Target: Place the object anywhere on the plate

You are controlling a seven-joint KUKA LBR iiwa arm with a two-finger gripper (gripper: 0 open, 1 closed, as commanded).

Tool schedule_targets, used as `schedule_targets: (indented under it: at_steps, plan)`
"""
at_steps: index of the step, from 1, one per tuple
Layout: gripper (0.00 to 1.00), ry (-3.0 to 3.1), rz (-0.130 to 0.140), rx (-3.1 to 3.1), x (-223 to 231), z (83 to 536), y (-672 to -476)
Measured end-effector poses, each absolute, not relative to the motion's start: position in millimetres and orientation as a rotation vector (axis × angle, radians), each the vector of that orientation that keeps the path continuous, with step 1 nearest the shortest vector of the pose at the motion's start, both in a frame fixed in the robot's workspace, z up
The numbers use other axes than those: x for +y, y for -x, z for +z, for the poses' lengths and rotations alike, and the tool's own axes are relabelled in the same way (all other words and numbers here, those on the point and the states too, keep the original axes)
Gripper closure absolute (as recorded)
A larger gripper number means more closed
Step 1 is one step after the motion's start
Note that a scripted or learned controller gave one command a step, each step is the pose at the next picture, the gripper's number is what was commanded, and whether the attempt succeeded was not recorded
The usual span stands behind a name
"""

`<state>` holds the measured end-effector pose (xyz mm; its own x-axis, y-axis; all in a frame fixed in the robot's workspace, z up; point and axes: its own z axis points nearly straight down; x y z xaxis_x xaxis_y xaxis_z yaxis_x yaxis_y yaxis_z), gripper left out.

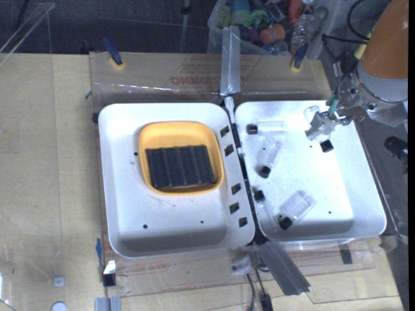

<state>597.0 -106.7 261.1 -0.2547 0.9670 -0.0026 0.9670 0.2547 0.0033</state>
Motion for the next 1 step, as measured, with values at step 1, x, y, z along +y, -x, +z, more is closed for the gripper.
schedule_targets:
  at_steps: [1]
  plan:
    - [1.00,-1.674,0.002,2.653,-139.7,263.5,-612.8]
